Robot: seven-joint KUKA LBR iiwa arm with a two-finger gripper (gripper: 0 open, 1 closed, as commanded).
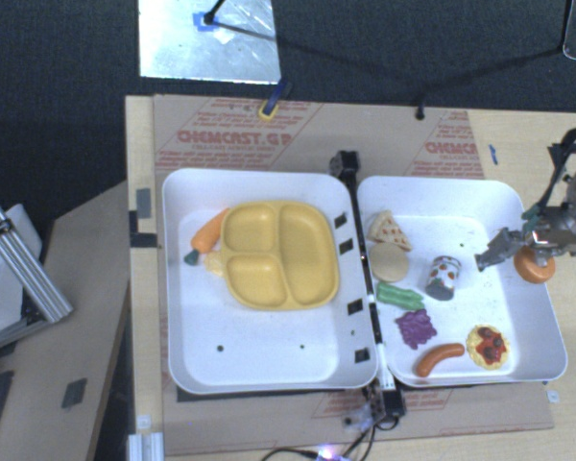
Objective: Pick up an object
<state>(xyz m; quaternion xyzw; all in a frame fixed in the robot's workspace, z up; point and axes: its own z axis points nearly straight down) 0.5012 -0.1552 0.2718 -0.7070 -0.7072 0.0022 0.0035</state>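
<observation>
White plastic bins sit side by side on the bench (442,133). The left bin (187,257) holds a yellow divided plate (276,254) with a carrot (209,230) touching its left edge. The right bin (528,257) holds a pizza slice (388,229), a pale round cookie (391,263), a green pea pod (400,296), purple grapes (417,327), a sausage (439,358), a small round pizza (488,346) and a little can (444,277) lying near the middle. The gripper (492,254) hangs over the right bin's right side, just right of the can, above an orange fruit (535,267); whether it is open or closed cannot be told.
</observation>
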